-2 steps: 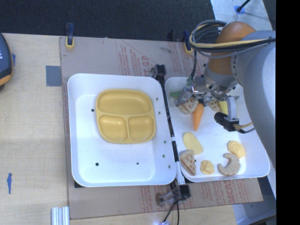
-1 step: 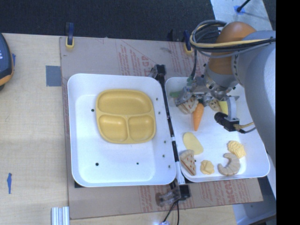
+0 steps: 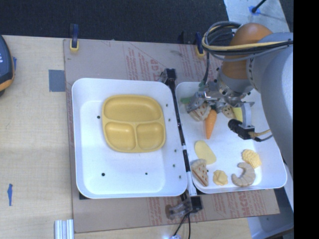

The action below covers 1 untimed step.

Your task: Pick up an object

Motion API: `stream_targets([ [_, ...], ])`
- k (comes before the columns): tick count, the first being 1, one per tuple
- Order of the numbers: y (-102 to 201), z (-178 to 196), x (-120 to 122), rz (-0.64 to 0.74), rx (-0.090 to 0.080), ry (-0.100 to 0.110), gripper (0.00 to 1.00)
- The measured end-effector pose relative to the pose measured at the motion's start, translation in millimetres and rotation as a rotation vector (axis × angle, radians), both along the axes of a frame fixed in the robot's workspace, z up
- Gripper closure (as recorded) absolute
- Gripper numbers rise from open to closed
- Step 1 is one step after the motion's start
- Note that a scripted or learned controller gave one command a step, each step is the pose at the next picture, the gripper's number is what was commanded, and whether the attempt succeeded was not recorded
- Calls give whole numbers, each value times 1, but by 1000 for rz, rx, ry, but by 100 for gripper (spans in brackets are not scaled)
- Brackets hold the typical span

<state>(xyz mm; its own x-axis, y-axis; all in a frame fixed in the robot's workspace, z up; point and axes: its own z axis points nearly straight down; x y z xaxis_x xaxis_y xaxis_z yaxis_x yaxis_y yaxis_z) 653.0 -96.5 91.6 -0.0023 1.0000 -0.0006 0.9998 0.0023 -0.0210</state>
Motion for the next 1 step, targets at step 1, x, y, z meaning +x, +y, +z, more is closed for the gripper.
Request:
stream_targets([
  [1,-1,0,0,-2,2,0,0],
])
